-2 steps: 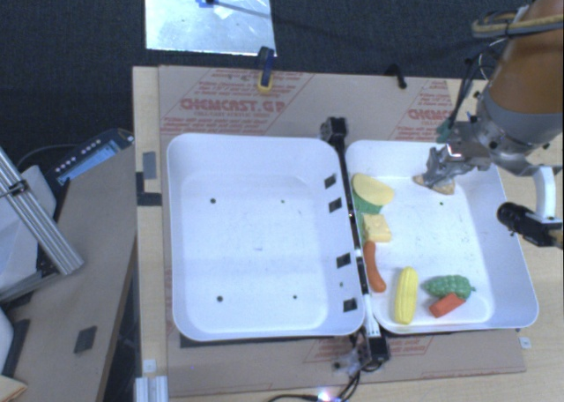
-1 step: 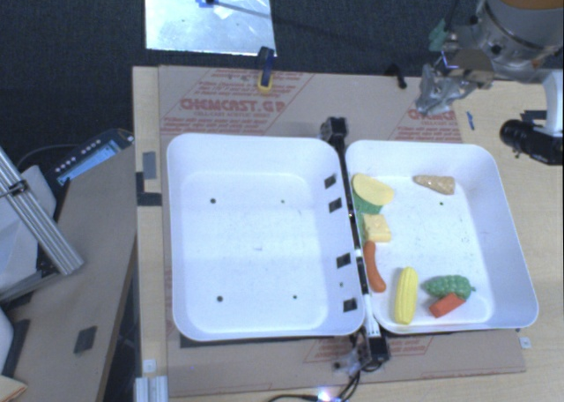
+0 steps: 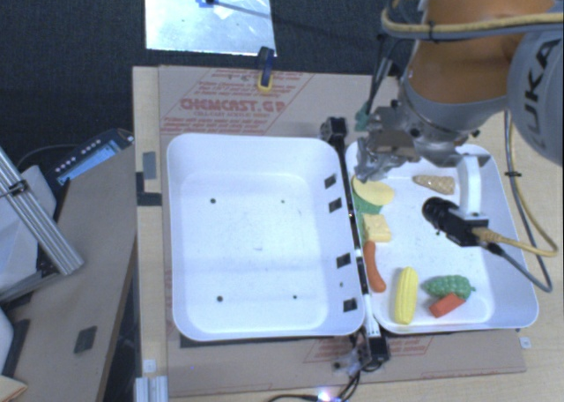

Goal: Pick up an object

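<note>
1. The gripper sits low over the upper left corner of the right bin, right of centre in the frame.
2. I cannot tell its state.
3. Just below it lie a yellow slice on a green piece, then a pale yellow block.
4. Further down: an orange carrot, a corn cob, and a green-topped carrot.
5. The left bin fills the centre.
</note>
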You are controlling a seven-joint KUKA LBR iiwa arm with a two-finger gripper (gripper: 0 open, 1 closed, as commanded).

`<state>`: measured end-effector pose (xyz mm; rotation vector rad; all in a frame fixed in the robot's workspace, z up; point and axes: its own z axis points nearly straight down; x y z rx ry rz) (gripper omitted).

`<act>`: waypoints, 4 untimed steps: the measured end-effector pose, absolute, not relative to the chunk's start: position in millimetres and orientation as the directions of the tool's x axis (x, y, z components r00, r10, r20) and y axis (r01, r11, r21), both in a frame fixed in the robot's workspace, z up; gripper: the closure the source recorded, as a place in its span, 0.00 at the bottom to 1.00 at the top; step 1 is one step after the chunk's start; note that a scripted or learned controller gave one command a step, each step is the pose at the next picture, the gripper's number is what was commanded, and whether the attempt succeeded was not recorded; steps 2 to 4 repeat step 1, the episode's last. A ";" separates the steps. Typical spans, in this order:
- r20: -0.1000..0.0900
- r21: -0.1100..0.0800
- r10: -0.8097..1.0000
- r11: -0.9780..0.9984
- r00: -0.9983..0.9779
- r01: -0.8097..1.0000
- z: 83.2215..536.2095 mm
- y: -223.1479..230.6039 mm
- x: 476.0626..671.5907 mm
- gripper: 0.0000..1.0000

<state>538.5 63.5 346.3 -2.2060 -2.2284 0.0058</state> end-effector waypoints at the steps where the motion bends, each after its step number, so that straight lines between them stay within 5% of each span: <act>1: -0.001 0.008 1.000 -0.002 0.002 1.000 408.8 19.5 545.9 1.00; 4: -0.001 0.008 1.000 -0.002 0.002 1.000 408.8 19.5 545.9 1.00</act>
